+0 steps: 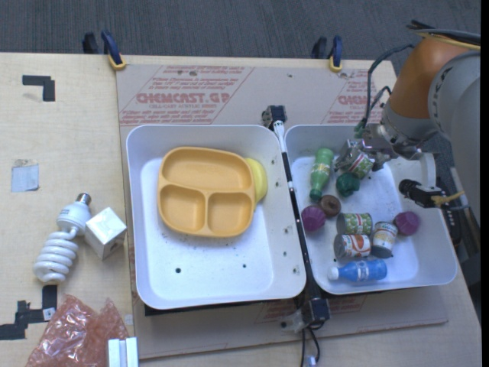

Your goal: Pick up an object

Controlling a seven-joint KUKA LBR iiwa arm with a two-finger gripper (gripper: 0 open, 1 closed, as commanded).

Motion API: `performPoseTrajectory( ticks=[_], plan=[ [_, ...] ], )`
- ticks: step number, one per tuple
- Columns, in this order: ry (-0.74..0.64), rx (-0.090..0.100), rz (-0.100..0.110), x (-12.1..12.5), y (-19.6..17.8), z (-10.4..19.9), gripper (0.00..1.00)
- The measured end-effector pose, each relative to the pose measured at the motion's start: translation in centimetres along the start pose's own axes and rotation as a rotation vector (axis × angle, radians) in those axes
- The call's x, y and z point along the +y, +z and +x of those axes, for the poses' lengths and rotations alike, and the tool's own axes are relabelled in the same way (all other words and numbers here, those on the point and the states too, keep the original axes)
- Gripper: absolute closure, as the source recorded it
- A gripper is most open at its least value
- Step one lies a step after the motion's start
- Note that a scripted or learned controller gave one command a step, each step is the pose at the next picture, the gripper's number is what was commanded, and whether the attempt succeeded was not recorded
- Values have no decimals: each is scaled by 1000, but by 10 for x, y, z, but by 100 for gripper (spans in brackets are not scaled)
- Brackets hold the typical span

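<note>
So my claw [359,159] is hanging low over the back of the right bin [435,270], reaching in from the right, and honestly I can't tell how it's set from this angle, it's just a tangle of metal and cable up there. It's sitting right above a small dark green thing [348,183], close enough that I can't tell if they're touching.

The stuff to grab is all piling up in that right bin. A green bottle [320,170] with a pale label is lying tilted near the left wall. Below it a little brown donut-looking ring [330,204] is resting next to a purple ball [312,219]. In the middle two small cans [354,234] with green and red labels are lying together, with a small jar [384,237] just beside them and another purple ball [406,222] off to the right. A blue bottle [359,271] with a white cap is lying on its side along the front.

The left bin [221,281] is holding a yellow divided tray [205,191] with a yellow round thing [258,179] peeking out from its right edge.

Out on the table [46,151], a spiral light bulb [59,243] is lying next to a white cube [105,232], with a crinkly reddish bag [72,335] down in the corner.
</note>
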State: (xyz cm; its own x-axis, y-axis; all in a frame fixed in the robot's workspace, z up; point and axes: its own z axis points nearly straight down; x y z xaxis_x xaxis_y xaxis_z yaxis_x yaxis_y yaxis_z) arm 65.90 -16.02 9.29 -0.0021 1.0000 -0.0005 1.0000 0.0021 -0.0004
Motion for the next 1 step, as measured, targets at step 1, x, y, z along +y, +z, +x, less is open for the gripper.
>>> performPoseTrajectory(
  ticks=[1],
  plan=[
    [0, -1, 4, -1, -9, -1, 100]
  ],
)
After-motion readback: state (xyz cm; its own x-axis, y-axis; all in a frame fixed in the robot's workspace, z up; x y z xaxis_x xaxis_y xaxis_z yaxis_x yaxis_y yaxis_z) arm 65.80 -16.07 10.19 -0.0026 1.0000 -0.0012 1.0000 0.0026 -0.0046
